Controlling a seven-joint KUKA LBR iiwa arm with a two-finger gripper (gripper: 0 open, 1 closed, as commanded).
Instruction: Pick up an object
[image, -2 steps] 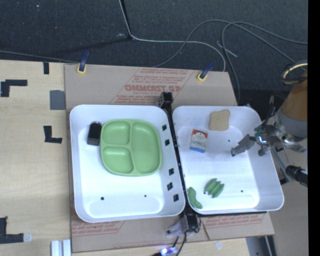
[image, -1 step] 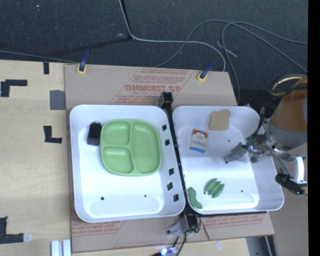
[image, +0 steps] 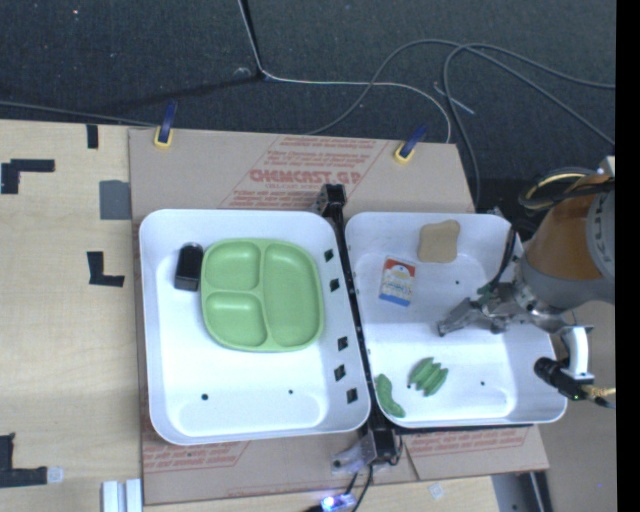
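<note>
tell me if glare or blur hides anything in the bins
Camera view: soft overall, lighting even; the glossy white right bin shows mild sheen, no blown-out glare; the small green pea pods and red-and-white card stay legible; the grey metal hand looks slightly smeared.

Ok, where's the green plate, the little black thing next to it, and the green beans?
green plate (image: 263, 295): camera view, middle of its dividers.
black thing (image: 188, 266): camera view, its top face.
green beans (image: 428, 376): camera view, middle of the bunch.
</note>
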